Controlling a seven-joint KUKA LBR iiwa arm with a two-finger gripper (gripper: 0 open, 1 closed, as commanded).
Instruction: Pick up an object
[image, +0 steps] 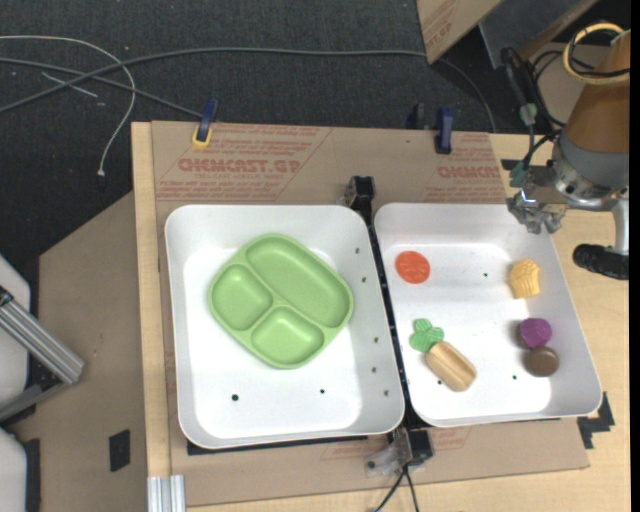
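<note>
The tool (537, 213) hangs at the upper right, over the back right corner of the right bin (470, 405), above the rim and clear of everything inside. Nothing sits between its parts, and whether it is open or closed cannot be told from this slant.

The right bin holds five small things. An orange disc (412, 267) lies near the left wall. A yellow ridged piece (524, 278) lies at the right, nearest the tool but apart from it. A purple ball (535, 332) rests just above a brown ball (542, 361), the two touching or nearly so. A tan carrot-shaped toy with a green top (443, 357) lies slanted near the middle front.

The left bin (200, 400) holds a green divided plate (281, 300), tilted askew.
</note>
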